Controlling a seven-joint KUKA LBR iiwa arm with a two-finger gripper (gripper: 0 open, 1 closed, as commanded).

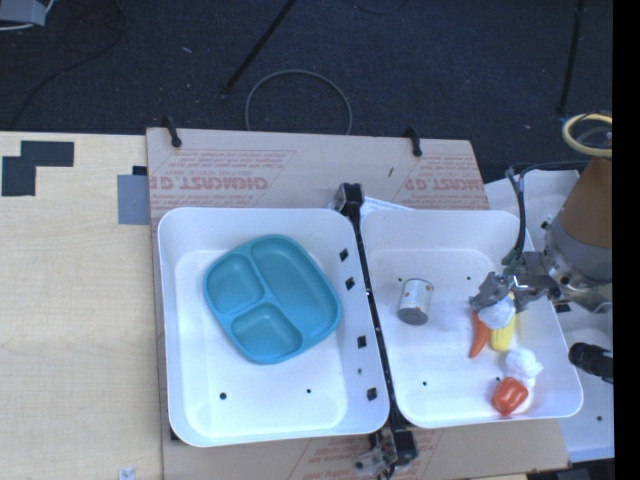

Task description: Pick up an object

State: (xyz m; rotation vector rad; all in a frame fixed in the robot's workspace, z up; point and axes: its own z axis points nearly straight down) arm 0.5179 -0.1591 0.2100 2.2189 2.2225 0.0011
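Observation:
In the right bin, a small silver can lies near the middle. Along the bin's right side sit an orange carrot, a yellow toy, a white object and a red-orange pepper-like toy. My gripper hangs low over the right side of this bin, directly above the top of the carrot and the yellow toy and to the right of the can. Its tips blend into a pale object beneath them.
The left bin holds a blue divided plate. A black divider runs between the two bins. The grey and orange arm fills the right edge above the right bin's rim.

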